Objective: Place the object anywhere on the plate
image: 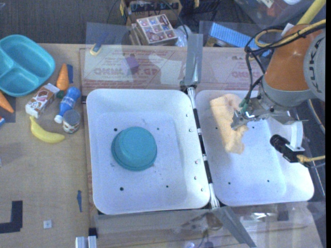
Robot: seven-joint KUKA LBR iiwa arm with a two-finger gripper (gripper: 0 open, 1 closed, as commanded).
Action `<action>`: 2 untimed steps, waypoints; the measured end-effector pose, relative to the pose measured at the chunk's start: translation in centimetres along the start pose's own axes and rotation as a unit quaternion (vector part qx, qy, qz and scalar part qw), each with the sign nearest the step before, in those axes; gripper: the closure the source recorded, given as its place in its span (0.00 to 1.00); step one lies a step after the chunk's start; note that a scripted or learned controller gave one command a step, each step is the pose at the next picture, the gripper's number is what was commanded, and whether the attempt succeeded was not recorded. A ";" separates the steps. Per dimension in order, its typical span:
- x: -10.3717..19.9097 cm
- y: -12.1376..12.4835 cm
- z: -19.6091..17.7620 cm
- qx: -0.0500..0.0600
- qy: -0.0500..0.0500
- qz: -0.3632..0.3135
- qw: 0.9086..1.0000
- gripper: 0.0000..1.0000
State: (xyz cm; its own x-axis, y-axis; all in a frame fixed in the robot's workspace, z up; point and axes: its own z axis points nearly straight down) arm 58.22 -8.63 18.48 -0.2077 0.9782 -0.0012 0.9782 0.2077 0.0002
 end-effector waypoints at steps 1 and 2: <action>-0.4 -3.1 -3.1 0.000 0.000 0.128 0.992 1.00; 10.3 -0.6 -3.8 0.000 0.001 0.112 0.994 1.00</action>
State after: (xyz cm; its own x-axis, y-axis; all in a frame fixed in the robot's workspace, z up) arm 55.46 1.32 22.23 0.0157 0.9999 0.0000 0.9999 -0.0157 0.0000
